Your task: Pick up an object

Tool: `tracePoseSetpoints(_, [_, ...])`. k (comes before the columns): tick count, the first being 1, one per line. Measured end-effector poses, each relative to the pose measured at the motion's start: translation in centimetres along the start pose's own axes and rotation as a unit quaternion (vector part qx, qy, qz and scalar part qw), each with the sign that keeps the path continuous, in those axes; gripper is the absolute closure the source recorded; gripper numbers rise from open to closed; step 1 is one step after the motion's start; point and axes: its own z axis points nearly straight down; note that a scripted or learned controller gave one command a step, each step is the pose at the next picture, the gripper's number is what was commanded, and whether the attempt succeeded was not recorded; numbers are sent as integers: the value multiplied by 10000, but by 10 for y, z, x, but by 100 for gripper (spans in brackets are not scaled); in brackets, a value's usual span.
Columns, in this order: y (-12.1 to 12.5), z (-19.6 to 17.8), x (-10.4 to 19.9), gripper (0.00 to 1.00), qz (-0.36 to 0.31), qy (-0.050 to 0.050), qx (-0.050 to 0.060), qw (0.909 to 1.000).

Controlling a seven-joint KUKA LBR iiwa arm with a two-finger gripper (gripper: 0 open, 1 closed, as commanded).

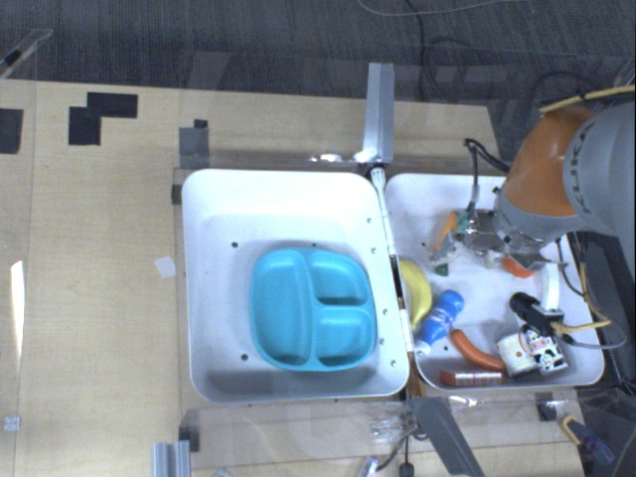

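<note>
Orange carrot [449, 229] lies in the right bin [586, 371], just beside my gripper [475, 235]; I cannot tell the gripper's state. I would centre squarely over the carrot before descending, avoiding the bin wall.

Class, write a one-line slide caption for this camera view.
Grey arm's claw over right white bin; blue divided plastic tray in left bin.

Light wood-tone surface [89, 296], mid-frame to bottom. Directly on it: two shallow white bins touching side by side, left bin [214, 266] center frame, right bin [586, 371] at right. Black block markings [102, 115] upper left. Metal post [380, 112] rises behind the bins' junction.
</note>
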Motion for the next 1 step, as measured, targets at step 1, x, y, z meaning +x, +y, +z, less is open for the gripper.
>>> tracePoseSetpoints(1, [2,-12,2,100,-8,4,-28,10000])
